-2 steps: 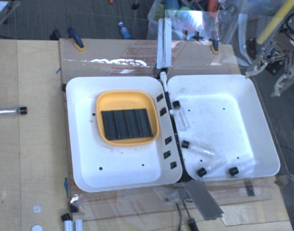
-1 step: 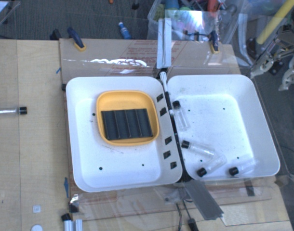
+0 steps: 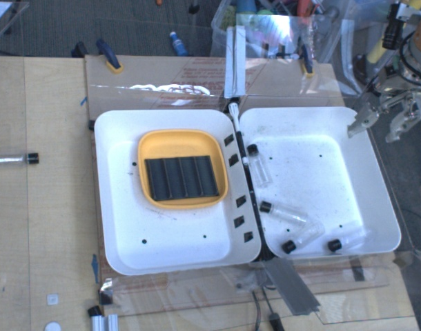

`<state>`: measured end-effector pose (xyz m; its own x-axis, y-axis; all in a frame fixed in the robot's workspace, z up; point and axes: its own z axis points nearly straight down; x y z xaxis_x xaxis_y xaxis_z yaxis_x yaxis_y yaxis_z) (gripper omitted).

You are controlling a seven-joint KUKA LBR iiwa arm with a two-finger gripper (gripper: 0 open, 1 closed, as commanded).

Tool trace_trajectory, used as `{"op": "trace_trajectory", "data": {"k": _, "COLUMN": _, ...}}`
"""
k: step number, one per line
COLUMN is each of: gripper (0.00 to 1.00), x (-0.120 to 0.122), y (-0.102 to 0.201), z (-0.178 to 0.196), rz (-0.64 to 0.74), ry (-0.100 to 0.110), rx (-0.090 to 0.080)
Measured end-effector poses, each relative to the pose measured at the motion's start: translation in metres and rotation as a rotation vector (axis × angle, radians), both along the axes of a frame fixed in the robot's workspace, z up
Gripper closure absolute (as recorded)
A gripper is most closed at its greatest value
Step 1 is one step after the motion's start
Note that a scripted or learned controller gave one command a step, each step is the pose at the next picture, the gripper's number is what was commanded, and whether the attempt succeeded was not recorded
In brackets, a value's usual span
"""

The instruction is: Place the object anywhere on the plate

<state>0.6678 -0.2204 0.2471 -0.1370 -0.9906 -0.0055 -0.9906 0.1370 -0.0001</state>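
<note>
Over the top right corner of the right bin [image 3: 376, 178] hangs the tool [image 3: 382, 119], fingers spread open, nothing between them. Well apart from the tool, down in the same bin, lie four clear tubes with black caps: one tube [image 3: 257, 164] near the left wall, a second tube [image 3: 283, 213] lower, a third tube [image 3: 301, 238] and a fourth tube [image 3: 348, 241] near the bottom edge. In the left bin [image 3: 121, 233] sits a yellow plate [image 3: 181, 141] with a dark ridged block [image 3: 181, 178] on it.
</note>
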Motion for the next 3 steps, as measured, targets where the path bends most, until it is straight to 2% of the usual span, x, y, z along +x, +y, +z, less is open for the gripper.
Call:
{"op": "trace_trajectory", "data": {"k": 2, "gripper": 0.0, "x": 0.0, "y": 0.008, "z": 0.018, "rz": 0.607, "ry": -0.007, "rx": -0.002}}
{"op": "trace_trajectory", "data": {"k": 3, "gripper": 0.0, "x": 0.0, "y": 0.013, "z": 0.001, "rz": 1.064, "ry": -0.006, "rx": -0.003}}
